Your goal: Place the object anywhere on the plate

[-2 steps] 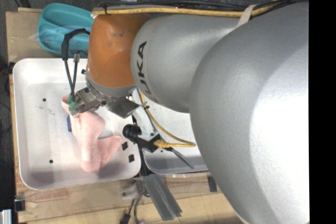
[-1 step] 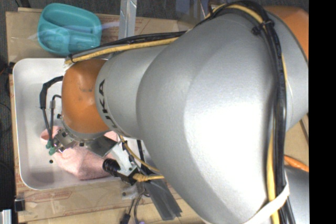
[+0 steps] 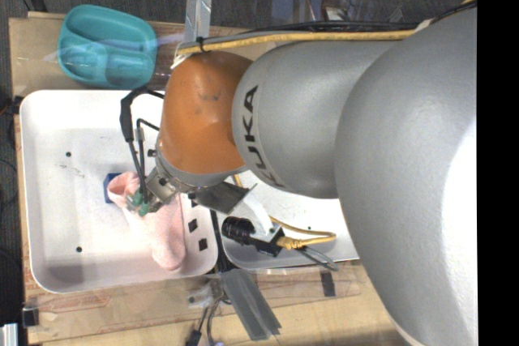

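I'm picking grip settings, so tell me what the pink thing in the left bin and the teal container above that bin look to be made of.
The pink thing looks like soft cloth, matte and slightly fuzzy: it lies limp and folded, with rounded creases. The teal container looks like moulded plastic, smooth with a light sheen: rounded rim and pale highlights. The left bin looks like hard white plastic, though the view leaves that open.

I see even, fairly bright overhead light, washing my white bin (image 3: pixel 49 174) pale. My arm (image 3: pixel 340 117) casts soft shadow beneath. Overall the picture is slightly soft and grainy.
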Robot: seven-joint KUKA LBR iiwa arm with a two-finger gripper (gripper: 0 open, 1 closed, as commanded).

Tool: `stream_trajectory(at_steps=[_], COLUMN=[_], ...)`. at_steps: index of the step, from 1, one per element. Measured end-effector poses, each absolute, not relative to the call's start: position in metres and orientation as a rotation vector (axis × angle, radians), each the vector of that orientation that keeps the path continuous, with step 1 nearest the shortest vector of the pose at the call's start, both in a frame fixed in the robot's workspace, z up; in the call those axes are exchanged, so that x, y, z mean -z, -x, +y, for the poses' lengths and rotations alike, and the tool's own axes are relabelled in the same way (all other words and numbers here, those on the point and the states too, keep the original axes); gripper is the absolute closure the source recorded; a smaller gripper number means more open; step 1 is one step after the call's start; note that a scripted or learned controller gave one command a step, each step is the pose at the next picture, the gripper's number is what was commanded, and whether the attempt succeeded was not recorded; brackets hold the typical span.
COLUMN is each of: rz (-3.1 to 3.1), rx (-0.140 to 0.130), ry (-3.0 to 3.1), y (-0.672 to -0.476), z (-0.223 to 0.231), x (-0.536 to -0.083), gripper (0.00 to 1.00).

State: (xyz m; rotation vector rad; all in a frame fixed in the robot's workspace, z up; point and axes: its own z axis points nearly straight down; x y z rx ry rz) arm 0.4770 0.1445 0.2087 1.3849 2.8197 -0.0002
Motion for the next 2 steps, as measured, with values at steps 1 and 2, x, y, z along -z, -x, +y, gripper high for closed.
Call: stream_trajectory(at_steps=[1, 2], rz=[2.976, 2.826], rx=[0.0, 0.002], ry=[-0.998, -1.379], y=[-0.545, -0.557], z=[0.09, 0.017], x=[-0.248, -0.191], gripper=[1.0, 1.0])
